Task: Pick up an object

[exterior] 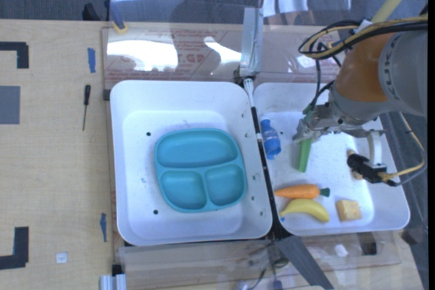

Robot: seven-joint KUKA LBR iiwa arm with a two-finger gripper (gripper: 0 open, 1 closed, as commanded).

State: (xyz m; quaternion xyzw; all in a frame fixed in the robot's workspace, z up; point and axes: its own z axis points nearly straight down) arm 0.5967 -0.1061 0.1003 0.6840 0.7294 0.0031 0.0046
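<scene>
The gripper [310,134] sits low in the right bin [394,214], directly over the top end of the green stick [303,155]. Grip state: cannot tell; the wrist hides the contact point. Judged status: grasp attempt in progress, lift outstanding. 0 objects are confirmed held.

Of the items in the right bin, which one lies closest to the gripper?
The green stick, directly below the gripper. The blue bottle, carrot, banana and yellow block lie farther off.
</scene>
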